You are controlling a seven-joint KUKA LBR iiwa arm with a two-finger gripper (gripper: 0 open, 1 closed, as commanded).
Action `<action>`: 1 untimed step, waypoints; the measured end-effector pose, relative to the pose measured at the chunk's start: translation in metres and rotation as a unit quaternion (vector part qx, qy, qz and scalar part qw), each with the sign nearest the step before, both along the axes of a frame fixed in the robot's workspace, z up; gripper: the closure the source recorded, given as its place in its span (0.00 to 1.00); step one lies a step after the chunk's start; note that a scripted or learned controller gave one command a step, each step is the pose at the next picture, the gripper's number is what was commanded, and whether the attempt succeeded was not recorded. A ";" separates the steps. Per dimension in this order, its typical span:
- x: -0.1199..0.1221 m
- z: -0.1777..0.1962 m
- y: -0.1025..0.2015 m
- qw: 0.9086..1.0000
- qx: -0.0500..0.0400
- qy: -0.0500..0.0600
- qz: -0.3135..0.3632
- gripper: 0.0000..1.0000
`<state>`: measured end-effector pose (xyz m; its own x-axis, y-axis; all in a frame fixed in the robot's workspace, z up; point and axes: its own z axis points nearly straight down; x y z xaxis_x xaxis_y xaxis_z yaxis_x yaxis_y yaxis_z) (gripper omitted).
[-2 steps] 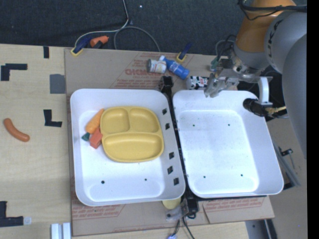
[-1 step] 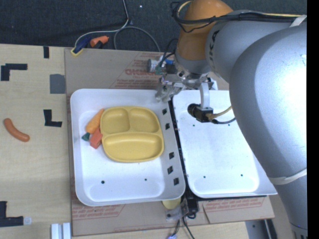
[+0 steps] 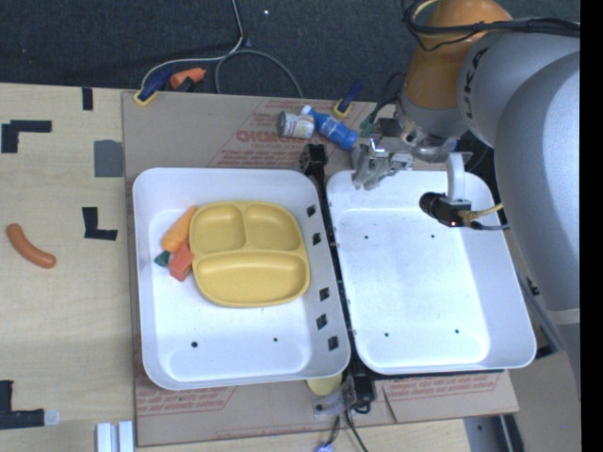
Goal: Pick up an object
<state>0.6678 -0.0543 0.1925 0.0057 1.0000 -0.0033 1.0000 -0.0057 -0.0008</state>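
Single fixed camera, mounted above the light wooden tabletop (image 3: 57, 186), looks down at a slant, moderately near; both shallow white plastic bins (image 3: 236, 356) sit fully in frame.

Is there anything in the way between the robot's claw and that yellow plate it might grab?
Only the raised bin walls between the two bins. The gripper sits over the right bin's far edge, the yellow divided plate lies in the left bin.

Left of the gripper (image 3: 379, 169), the yellow divided plate (image 3: 250, 252) partly hides an orange carrot-like toy (image 3: 176, 234).
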 end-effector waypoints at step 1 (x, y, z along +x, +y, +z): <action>0.001 0.073 -0.001 1.000 0.001 -0.002 0.003 1.00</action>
<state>0.6686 -0.0552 0.2650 -0.0005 1.0000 -0.0006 1.0000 0.0005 0.0041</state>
